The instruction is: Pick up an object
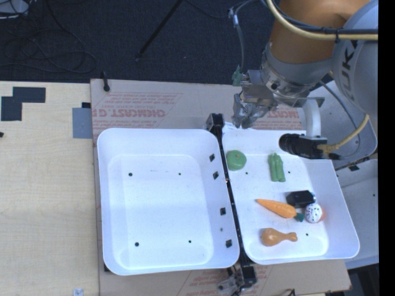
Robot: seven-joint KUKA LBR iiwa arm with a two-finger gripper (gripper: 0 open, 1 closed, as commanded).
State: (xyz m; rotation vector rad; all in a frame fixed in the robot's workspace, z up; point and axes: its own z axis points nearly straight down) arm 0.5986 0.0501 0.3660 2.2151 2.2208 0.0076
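My gripper [244, 119] hangs above the back edge of the right bin [336, 227], its fingers close together with nothing seen between them. In that bin lie a round green piece [236, 160] just below the gripper, a green pod-shaped toy [276, 167], an orange carrot [276, 208], a small black block [300, 197], a white spotted ball [313, 213] and a tan drumstick-shaped toy [277, 237].
The left bin [108, 165] sits beside the right one, split from it by a black divider [223, 184]. A black cylinder on a white bracket [300, 145] juts over the right bin's back right. Cardboard [142, 106] lies under both bins.
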